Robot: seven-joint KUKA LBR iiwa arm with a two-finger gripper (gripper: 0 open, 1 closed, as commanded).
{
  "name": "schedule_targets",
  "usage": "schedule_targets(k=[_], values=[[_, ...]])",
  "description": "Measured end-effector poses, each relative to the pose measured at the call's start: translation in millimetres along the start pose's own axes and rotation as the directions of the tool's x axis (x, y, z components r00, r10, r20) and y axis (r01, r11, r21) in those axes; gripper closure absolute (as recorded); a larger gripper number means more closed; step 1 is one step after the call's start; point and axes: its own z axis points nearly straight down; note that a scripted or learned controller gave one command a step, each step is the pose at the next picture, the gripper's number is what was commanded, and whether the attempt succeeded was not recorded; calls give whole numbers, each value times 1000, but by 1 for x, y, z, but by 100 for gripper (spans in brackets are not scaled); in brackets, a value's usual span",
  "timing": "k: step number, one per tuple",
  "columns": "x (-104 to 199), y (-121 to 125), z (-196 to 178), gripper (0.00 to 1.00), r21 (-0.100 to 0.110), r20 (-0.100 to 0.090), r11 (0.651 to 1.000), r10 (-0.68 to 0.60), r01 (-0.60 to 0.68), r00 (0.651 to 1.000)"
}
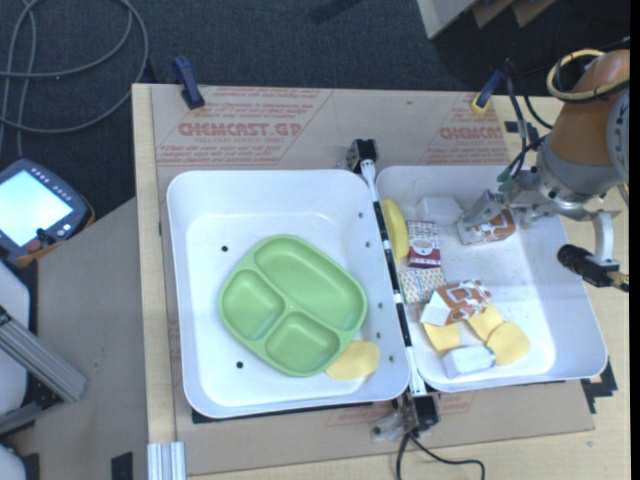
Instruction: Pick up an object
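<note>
Front of the left bin (190, 228) — a pale yellow piece (352, 361) touches the green divided plate (292, 304). Red "CHEMCAST GP" print runs along the bench board (240, 128). In the right bin (570, 343), small packets (460, 313) crowd together, labels unreadable. The gripper (487, 218) reaches in from the right, low over a brown-and-white packet (490, 230) — grip impossible to judge.

The worktop (300, 118) is covered by a brown sheet printed in red. Along its far edge, left of centre, large letters read roughly "CHEMCAST GP", with lines of finer red print above and below too small to read. The same print recurs at the far right, half hidden. The small packets' labels in the right bin (580, 353) are illegible.
</note>
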Motion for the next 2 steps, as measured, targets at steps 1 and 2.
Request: schedule_targets(k=[1, 2], values=[[11, 29, 9, 0, -9, 6, 1000, 0, 0, 1000], [64, 44, 14, 0, -13, 9, 1000, 2, -2, 1000]])
